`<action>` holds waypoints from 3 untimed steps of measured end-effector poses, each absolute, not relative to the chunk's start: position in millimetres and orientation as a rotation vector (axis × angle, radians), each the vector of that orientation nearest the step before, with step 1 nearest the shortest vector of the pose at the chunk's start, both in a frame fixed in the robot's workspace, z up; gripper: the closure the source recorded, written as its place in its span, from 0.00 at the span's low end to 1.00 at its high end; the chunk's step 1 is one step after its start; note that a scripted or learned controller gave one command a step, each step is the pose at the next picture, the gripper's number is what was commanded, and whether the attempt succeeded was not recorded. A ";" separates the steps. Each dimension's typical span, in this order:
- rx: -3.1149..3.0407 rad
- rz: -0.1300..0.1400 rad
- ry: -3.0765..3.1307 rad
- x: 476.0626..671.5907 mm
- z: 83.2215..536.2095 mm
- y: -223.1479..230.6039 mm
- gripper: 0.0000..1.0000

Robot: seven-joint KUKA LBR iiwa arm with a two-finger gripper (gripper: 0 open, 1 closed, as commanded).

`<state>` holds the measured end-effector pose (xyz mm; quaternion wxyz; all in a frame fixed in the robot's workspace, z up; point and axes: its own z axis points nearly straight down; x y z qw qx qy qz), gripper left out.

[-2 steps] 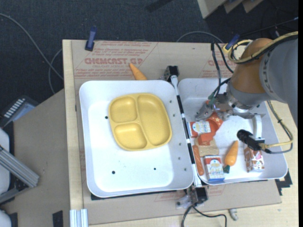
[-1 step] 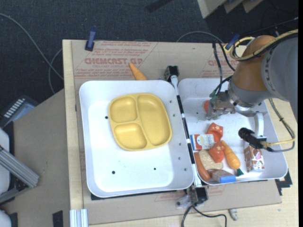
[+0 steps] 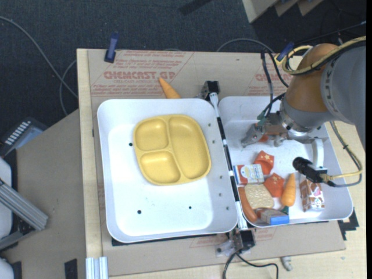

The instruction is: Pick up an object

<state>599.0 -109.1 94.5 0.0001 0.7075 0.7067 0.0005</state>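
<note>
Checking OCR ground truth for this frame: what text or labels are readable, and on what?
"CHEMCAST GP": red print on the brown board behind the left bin.
Smaller red lines around it: too blurred to read.
Mirrored red print at the board's right: unreadable.
Food packets in the right bin: print too small.

Left bin [image 3: 116,173]: open floor all round the yellow divided plate [image 3: 172,149], widest along the near side, easy for me to drop in. Right bin [image 3: 238,112]: near half packed, with small packets [image 3: 256,170], bread slice [image 3: 259,196], hot dog [image 3: 248,208] and carrot [image 3: 289,189] close together. My claw [image 3: 263,129] and arm cover the far part.
</note>
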 end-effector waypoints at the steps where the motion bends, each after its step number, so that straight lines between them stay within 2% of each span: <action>1: 2.223 -0.001 2.222 555.9 84.1 -104.4 0.00; 2: 2.223 0.001 2.221 556.4 94.1 -104.2 1.00; 3: 2.219 0.003 2.223 581.7 185.2 -18.0 1.00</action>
